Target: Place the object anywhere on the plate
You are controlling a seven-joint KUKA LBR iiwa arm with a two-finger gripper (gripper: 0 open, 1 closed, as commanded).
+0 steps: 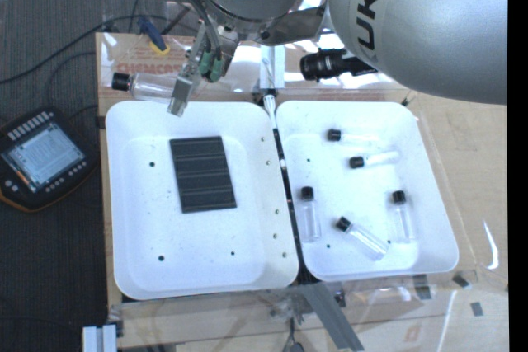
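My pincer (180,99) hangs over the left bin's (132,260) far edge; I cannot tell its state. The dark plate (203,174) sits bare, vials (363,237) unmoved.

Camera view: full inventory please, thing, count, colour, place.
Bins: 2, white, side by side on the bench; left bin, right bin.
Plate: 1, dark grey, ribbed, in the left bin.
Vials: 5, clear with black caps, lying in the right bin.
Vial on bench: 1, clear with black cap, behind the left bin.
Pendant: 1, black and orange, left of the bench.
Arm: 1, grey with orange band, top.
End effector: 1, grey, over the left bin's far edge.
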